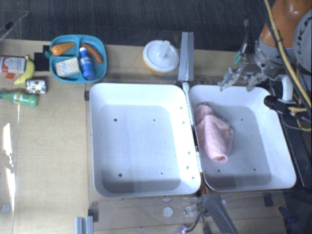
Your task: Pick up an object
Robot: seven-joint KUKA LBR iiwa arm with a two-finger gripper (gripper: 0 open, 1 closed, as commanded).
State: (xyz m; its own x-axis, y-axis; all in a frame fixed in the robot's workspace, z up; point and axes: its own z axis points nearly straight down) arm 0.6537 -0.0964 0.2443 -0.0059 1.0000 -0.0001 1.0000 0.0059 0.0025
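gripper (240,78) hovering over right bin (278,130) far edge, fingers spread, nothing held; pink cloth (213,133) near bin's left wall.

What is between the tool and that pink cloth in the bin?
Nothing but bare white bin floor. In the camera view the tool hangs over the right bin's upper edge, and the cloth lies apart, by the left wall.

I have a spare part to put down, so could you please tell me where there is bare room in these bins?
The left bin has bare floor from wall to wall. In the right bin, the pink cloth lies against the divider side; the floor between cloth and right wall is bare. The gripper hangs over that bin's far rim, so it is crowded there.
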